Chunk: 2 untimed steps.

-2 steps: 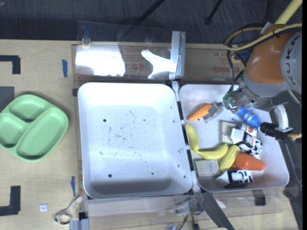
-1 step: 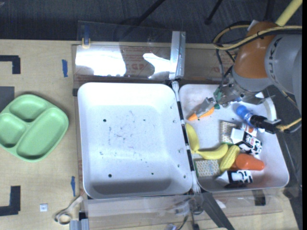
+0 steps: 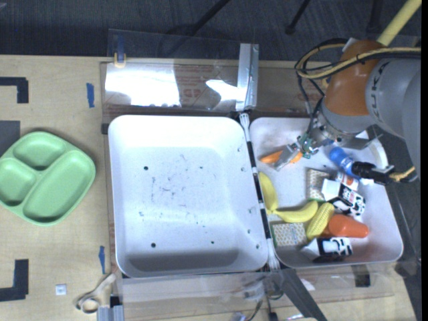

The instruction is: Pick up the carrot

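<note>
The grey arm with its orange band [image 3: 351, 89] is reaching in from the right, and its two-finger gripper [image 3: 302, 147] is sitting low in the right-hand shallow white bin [image 3: 388, 236], up near the bin's far left corner. The small orange carrot [image 3: 272, 156] is lying right there, just left of the fingertips and touching or nearly touching them. I cannot tell whether the fingers are spread or closed, nor whether the carrot is between them. A blue-capped bottle [image 3: 340, 158] is resting just right of the gripper. Nearer me, a yellow banana [image 3: 284, 206] is curving along the bin's left side, beside an orange-red object [image 3: 346, 227]. The left white bin [image 3: 124, 139] is sitting alongside, and a green divided plate [image 3: 44, 177] is lying well apart at far left.
</note>
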Available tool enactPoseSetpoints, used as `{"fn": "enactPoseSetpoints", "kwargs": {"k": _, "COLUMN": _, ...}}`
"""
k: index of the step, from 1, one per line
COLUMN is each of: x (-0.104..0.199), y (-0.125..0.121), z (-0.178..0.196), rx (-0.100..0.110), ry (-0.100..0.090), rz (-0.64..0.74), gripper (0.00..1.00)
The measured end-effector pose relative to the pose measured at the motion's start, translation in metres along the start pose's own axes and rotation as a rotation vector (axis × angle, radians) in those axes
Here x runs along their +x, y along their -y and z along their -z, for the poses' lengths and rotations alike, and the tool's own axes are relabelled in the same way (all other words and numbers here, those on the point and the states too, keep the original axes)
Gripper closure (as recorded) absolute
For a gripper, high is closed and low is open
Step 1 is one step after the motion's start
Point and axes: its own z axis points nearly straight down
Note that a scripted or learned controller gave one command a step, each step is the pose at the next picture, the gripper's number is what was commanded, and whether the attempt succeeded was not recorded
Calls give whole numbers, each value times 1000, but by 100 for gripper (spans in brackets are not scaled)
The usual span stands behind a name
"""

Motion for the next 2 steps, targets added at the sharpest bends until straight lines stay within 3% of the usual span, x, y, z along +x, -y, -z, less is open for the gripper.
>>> {"fn": "enactPoseSetpoints", "kwargs": {"k": 1, "x": -1, "y": -1, "z": 12, "rx": -6, "ry": 3, "rz": -1, "gripper": 100}}
{"fn": "enactPoseSetpoints", "kwargs": {"k": 2, "x": 22, "y": -22, "z": 100, "rx": 1, "ry": 1, "rz": -380, "gripper": 100}}
